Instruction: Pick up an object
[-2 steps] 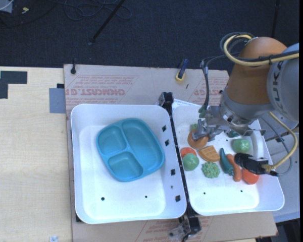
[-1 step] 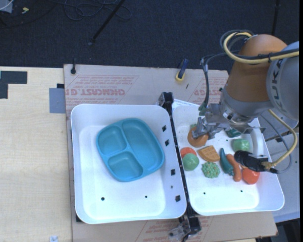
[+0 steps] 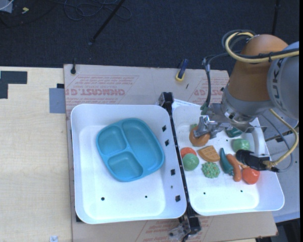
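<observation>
The arm (image 3: 262, 79) reaches in from three o'clock over the right bin (image 3: 232, 200). Its gripper (image 3: 206, 126) hovers upon a brown toy (image 3: 198, 136); whether the jaws are apart I cannot tell. Reaching stage, I judge; next needs a firm close and lift.

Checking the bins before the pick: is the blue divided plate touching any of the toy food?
Apart. The camera view shows the blue divided plate lying in the left bin, while the toy food sits in the right bin, across the divider.

Glossy white plastic bins (image 3: 91, 200), smooth blue plastic plate (image 3: 129, 148), matt cardboard (image 3: 116, 87)
</observation>
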You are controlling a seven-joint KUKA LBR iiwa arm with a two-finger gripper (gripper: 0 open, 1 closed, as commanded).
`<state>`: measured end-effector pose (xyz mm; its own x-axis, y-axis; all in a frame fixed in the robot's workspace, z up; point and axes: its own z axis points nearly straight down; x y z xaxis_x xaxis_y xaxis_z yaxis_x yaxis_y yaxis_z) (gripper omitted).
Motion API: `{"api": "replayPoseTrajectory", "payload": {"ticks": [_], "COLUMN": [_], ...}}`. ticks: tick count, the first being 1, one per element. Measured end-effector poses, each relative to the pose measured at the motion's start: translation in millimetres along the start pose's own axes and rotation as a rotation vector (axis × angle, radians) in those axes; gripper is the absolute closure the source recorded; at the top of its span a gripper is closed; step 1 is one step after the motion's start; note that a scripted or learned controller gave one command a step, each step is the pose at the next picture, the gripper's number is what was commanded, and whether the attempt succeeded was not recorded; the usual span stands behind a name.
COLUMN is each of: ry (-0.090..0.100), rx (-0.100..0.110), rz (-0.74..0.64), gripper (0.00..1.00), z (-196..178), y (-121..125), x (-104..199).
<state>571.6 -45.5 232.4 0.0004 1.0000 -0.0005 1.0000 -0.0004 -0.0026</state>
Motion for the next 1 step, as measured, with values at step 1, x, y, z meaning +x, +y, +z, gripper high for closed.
{"api": "replayPoseTrajectory", "payload": {"ticks": [1], "ry": [0.001], "rx": [0.000], "rz": [-0.002], "gripper": [1.00], "z": [-2.0], "y": [0.9], "x": [11.9]}}
